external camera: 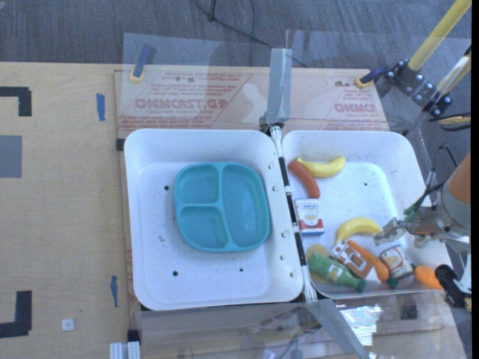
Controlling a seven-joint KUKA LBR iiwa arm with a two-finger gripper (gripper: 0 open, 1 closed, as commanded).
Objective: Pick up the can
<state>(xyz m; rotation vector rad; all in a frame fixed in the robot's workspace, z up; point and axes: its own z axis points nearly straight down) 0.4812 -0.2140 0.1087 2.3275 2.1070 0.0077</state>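
The can (394, 262) is small, with a tan and white label, and lies on its side near the front right corner of the right bin (389, 148). My gripper (395, 229) reaches in from the right and hangs just behind the can, above the bin floor. It looks open, with nothing between its fingers. A carrot (368, 259) lies against the can's left side.
The right bin also holds two bananas (323, 167) (358, 227), a hot dog (305, 178), a small red and white carton (308, 215), a green bottle (335, 269) and an orange piece (428, 276). A teal divided plate (222, 206) sits in the left bin (150, 163).
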